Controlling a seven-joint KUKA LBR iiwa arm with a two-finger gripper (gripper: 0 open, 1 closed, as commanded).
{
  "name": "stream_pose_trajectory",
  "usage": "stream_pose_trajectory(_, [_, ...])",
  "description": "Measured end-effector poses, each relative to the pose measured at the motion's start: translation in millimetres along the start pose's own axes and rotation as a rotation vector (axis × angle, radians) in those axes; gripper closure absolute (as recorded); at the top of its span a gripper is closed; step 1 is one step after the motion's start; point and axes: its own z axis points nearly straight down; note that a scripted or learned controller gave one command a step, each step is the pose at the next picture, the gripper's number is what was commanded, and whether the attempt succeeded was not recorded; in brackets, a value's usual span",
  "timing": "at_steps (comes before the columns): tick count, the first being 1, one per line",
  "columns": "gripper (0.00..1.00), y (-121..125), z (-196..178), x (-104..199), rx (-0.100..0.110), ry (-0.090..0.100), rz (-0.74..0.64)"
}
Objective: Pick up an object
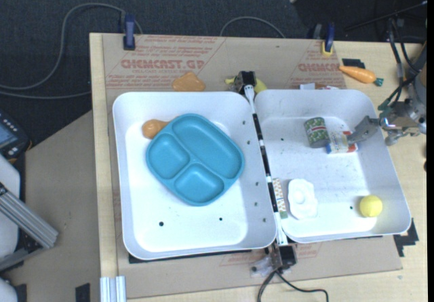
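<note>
Your claw (366,128), whose opening I cannot tell, hangs at the right bin's far-right wall, with the small white-and-red oblong packet (340,144) just to its left, apparently lying lengthwise toward it.

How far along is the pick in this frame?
Nothing is lifted yet. The gripper is low at the right bin, beside the green can and a small red-and-blue item. Closing on an object and raising it remain.

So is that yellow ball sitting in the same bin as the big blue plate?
No, the yellow ball lies in the right bin, while the blue plate lies in the left bin.
</note>
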Motion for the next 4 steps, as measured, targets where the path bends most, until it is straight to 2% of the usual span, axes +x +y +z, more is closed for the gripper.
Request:
stream_pose_trajectory(1, [0.0, 63.9, 97.1, 4.3, -0.024, -0.009, 0.001])
stream_pose_trajectory(2, [0.0, 83.1, 115.3, 85.0, -0.012, -0.001, -0.008])
stream_pose_trajectory(3, [0.0, 118.2, 119.5, 107.2, -0.005, 0.0, -0.004])
stream_pose_trajectory(4, [1.0, 117.3, 108.6, 105.5, -0.004, -0.002, -0.002])
